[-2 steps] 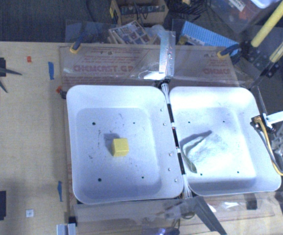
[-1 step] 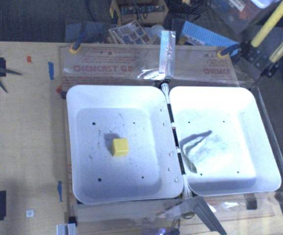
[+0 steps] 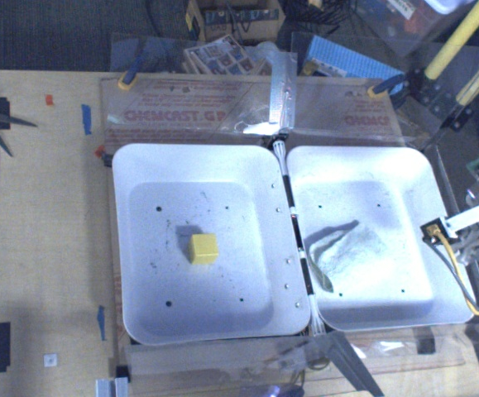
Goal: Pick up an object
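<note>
1. The left bin (image 3: 140,172) on the bench (image 3: 40,222) holds a small yellow cube (image 3: 203,248), lying alone a little toward 7 o'clock of that bin's middle, flat on the floor and well apart from every wall.
2. The right bin (image 3: 404,168) holds a crumpled clear plastic piece (image 3: 342,251) near its middle, with a dark edge running toward 10 o'clock; what it is cannot be made out.
3. At 3 o'clock of the right bin, just over its rim, sits part of the arm's end with a white bracket (image 3: 468,218) and a yellow cable (image 3: 452,259); whether the tool is open or closed cannot be told.
4. As a judgement, the task is at its start: nothing is lifted, and the approach is not yet made.
5. The next move likely calls for travelling over one thing, the cube being the cleaner target, then a straight descent centred on it.
</note>
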{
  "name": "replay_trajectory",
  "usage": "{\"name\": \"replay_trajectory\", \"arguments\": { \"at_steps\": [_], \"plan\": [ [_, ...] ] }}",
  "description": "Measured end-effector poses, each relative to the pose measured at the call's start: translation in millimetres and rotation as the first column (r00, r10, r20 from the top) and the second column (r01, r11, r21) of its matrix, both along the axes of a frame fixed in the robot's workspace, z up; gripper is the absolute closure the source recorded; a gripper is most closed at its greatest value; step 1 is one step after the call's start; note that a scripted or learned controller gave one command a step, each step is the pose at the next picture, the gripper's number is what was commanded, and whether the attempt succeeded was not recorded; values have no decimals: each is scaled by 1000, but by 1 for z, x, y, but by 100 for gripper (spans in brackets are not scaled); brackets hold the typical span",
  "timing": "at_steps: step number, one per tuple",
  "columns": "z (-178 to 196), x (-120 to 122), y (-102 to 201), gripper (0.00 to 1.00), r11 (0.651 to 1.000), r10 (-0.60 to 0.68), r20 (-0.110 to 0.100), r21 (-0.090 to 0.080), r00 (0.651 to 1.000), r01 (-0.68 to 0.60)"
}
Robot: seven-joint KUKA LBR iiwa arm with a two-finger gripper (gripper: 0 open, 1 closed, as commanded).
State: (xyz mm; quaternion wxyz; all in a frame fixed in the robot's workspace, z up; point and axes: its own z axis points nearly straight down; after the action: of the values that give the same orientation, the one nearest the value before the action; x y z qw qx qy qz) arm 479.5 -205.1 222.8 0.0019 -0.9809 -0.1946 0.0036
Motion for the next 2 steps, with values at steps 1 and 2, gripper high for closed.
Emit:
{"name": "replay_trajectory", "arguments": {
  "at_steps": [1, 2],
  "plan": [
    [-41, 32, 101, 100, 985, -174, -2, -2, 985, 174],
    [55, 17, 81, 100, 995, -100, 1, -3, 995, 100]
  ]
}}
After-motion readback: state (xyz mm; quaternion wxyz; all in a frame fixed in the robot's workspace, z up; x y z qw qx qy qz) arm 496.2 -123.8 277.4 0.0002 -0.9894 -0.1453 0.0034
